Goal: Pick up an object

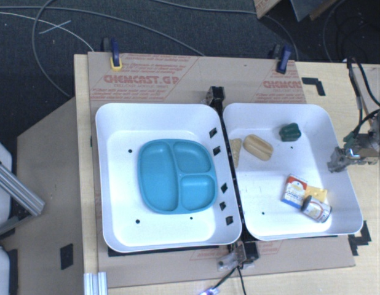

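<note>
Hovering at the frame's right edge beside the right bin (337, 165), our gripper (347, 155) leaves us unable to tell its state.

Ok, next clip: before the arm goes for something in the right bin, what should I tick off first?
1. Gripper outside the right white bin, at its right rim: ok.
2. Gripper carrying nothing: cannot tell.
3. Small dark green object lying apart from other things: ok.
4. Tan bread-like block lying apart: not ok, it touches another tan piece.
5. Red-and-white packet lying apart: not ok, a small jar lies against it.
</note>
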